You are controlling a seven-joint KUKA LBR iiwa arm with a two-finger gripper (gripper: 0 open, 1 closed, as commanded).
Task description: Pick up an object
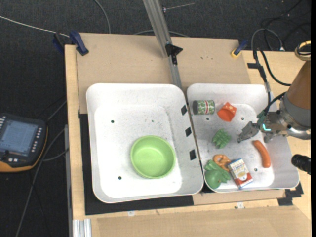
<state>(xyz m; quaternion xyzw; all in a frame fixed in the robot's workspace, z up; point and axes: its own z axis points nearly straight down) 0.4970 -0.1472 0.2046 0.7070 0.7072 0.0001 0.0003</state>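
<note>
The left bin [98, 102] holds 1 thing, a green bowl [152, 156], sitting toward the near right corner and leaving wide bare floor behind it and to its left. Across the shared wall, the right bin [247, 90] is crowded. A small green-labelled can [203, 107] lies on its side near the far wall, with an orange cup [226, 112] just beside it. Nearer than the can sits a green lumpy toy [221, 138], and at the near rim a pretzel-like piece [221, 159], a green leafy item [215, 174] and a red-and-white carton [239, 172] bunch together. An orange carrot-like piece [263, 153] lies right of the carton, close to the bin's right rim. The tool [245, 134] hangs between the lumpy toy and the carrot, its fingers seemingly spread with nothing between them, though the view is small. Some bare floor lies around it.
</note>
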